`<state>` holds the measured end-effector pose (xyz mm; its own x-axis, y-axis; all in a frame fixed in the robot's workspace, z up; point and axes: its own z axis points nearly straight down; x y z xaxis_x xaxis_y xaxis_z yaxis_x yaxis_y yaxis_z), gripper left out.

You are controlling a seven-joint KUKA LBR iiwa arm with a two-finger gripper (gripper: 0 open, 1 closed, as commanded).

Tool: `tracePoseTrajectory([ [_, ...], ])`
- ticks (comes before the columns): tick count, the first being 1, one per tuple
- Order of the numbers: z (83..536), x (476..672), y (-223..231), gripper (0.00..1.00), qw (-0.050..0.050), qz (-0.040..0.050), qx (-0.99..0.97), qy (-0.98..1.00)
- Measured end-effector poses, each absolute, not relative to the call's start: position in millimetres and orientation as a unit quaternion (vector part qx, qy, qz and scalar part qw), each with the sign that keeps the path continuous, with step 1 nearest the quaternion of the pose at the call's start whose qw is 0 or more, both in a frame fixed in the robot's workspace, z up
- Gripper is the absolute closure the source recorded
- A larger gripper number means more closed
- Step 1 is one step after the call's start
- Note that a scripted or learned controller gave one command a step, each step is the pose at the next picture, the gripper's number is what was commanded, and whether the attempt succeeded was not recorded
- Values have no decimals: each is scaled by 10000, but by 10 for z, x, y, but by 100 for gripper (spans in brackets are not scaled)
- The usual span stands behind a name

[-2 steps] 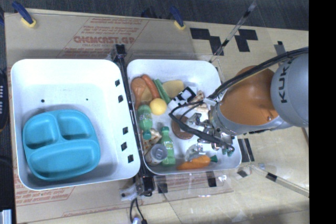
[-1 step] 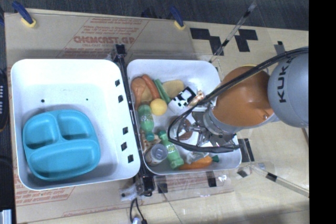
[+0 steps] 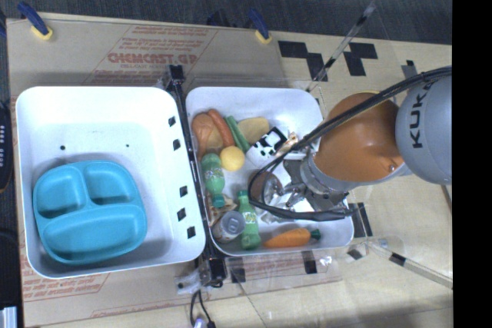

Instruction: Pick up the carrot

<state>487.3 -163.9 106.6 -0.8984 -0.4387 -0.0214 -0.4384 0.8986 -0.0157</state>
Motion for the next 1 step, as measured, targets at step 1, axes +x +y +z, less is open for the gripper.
tracePoseTrajectory([
  [1,1064,4871,-1639,0,119,-49,-2246,9744],
])
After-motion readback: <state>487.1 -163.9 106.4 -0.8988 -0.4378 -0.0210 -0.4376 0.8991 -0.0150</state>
